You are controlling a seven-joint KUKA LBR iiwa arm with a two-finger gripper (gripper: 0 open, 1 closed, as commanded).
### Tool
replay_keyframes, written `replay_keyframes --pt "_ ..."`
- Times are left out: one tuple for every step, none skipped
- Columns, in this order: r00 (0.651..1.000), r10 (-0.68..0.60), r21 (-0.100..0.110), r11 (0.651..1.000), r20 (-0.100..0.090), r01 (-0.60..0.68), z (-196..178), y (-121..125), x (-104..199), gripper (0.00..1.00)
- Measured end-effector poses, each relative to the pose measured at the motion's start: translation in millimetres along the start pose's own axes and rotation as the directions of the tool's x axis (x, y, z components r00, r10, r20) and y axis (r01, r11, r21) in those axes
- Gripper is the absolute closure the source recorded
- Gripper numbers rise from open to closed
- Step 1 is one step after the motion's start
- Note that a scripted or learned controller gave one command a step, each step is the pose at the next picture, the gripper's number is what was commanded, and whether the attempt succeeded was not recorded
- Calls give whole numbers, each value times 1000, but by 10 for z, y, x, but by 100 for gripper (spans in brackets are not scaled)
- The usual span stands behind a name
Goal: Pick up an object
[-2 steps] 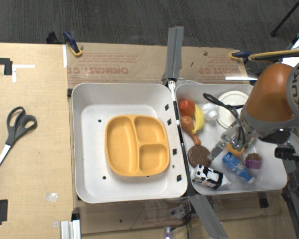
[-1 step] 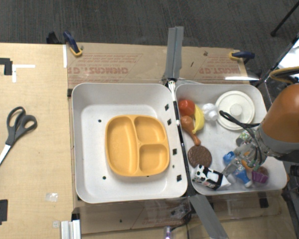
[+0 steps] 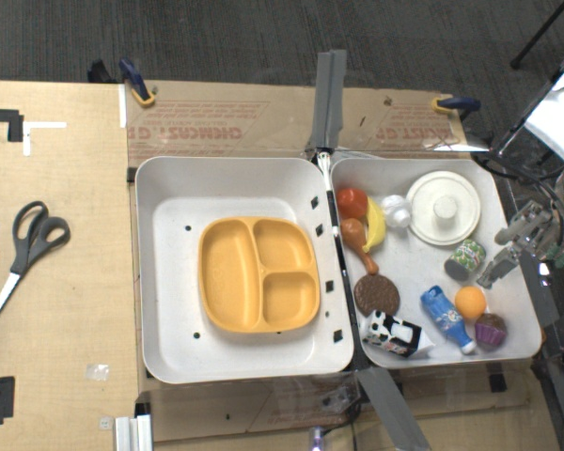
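The right bin (image 3: 508,350) holds several small things: a red tomato (image 3: 352,201), a banana (image 3: 374,225), a white round bowl (image 3: 443,208), a green patterned can (image 3: 467,256), an orange ball (image 3: 470,301), a purple piece (image 3: 490,331), a blue bottle (image 3: 446,318), a brown cookie (image 3: 376,295) and a black-and-white cow toy (image 3: 393,334). My gripper (image 3: 510,247) hangs over the bin's right edge, just right of the green can. It is open with nothing between its fingers.
An orange divided plate (image 3: 259,273) lies in the left bin (image 3: 160,280). Scissors (image 3: 28,242) rest on the wooden bench at far left. A grey bar (image 3: 329,101) runs behind the wall between the bins. Cables and dark gear crowd the right side.
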State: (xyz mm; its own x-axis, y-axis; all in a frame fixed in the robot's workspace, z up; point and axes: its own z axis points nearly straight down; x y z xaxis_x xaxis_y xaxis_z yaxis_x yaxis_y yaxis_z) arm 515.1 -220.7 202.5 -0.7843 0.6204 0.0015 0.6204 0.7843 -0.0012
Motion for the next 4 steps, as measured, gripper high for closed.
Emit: replay_keyframes --pt "999 -36 -9 999 29 37 836 112 -112 0" --pt "994 95 -23 995 56 -94 928 197 430 0" --pt "996 83 -21 996 34 -83 941 96 280 0" --pt "995 84 -18 996 48 -84 933 273 327 0"
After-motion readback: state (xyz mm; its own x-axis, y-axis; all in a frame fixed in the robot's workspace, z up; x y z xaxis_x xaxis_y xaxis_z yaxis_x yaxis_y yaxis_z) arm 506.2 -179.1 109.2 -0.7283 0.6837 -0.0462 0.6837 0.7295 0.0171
